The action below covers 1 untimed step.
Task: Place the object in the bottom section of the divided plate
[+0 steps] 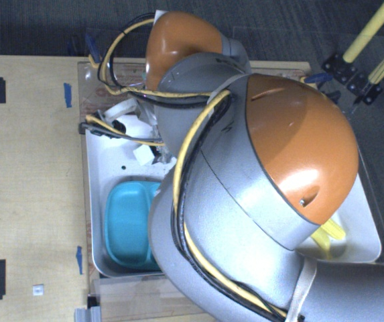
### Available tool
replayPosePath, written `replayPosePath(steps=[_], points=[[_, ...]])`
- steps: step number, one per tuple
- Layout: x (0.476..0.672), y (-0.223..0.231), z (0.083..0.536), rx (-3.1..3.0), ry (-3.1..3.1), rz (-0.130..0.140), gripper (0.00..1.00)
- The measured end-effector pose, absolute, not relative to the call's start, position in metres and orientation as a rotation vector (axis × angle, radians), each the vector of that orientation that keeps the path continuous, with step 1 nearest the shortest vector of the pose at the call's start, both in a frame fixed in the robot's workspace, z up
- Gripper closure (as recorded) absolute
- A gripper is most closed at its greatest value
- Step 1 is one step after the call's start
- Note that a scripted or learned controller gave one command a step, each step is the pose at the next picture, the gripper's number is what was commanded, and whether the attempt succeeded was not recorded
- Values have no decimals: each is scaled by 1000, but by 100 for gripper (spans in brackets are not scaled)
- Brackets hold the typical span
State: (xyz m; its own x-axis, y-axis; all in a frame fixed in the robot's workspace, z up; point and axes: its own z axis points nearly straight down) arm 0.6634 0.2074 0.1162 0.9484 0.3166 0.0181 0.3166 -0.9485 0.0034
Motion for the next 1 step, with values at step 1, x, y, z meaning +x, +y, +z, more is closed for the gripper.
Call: replayPosePath(steps=[1], points=[[658, 222, 95, 3116, 400, 18, 100]])
